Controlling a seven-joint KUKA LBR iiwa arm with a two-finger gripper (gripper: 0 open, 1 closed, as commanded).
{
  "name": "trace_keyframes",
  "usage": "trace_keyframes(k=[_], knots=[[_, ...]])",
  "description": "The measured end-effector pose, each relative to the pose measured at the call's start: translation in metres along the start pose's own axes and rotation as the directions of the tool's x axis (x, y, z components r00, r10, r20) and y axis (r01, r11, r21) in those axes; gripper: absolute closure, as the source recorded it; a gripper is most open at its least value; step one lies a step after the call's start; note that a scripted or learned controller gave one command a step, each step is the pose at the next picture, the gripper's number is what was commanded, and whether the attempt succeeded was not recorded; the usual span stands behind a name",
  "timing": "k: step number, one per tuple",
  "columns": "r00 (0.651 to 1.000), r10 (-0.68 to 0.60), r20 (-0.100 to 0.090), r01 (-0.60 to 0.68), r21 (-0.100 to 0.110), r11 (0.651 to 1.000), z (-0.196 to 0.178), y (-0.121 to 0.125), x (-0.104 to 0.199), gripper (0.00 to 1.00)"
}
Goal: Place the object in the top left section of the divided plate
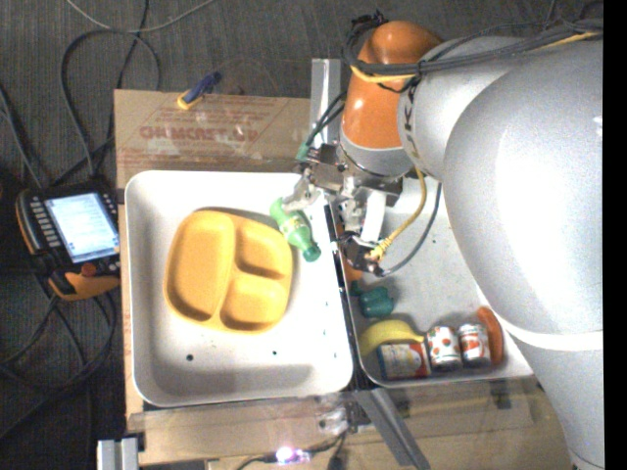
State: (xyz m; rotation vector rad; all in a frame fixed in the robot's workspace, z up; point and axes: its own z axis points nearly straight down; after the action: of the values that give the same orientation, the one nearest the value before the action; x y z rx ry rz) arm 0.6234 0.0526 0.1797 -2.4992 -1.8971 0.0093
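The yellow divided plate [232, 269] lies in the left white bin [157, 360], with two small sections and one long one. A light green bottle-like object [296, 229] with a darker green end hangs over the plate's upper right rim, tilted. My gripper [300, 204] comes down from the orange-banded wrist [377, 86] and is shut on the object's upper end. The fingers [308, 192] are partly hidden by the wrist body.
The right bin [431, 262] holds a teal object [375, 303], a yellow lump [385, 335], a small box [400, 359], two small cans [444, 347] and an orange item [491, 329]. The arm's grey body covers much of that bin. A cardboard sheet [216, 130] lies behind the left bin.
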Motion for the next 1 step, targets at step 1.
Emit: trace_keyframes(k=[1], knots=[[1.0, -0.002, 0.002, 0.002, 0.006, 1.0, -0.0051, -0.0005, 0.0007, 1.0]])
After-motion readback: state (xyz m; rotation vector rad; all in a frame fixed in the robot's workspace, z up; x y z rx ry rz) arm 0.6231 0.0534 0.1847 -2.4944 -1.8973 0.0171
